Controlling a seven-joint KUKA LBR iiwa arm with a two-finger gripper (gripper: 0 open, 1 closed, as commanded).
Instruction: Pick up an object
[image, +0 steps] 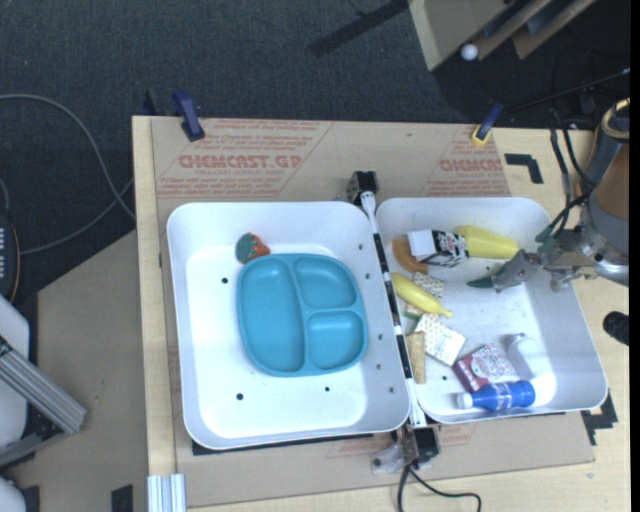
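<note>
Blue-capped bottle (497, 398) lies at the right bin's (590, 345) near edge — gripper (512, 273) hovers above clutter, finger state indiscernible — presumably seeking a pick.

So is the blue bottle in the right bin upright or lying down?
Lying down: the blue bottle rests on its side along the right bin's near edge, white cap pointing left.

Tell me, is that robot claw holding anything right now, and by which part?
It cannot be told. The gripper hangs over the right bin, near the yellow banana-like toy, and nothing is visibly between its tips.
</note>
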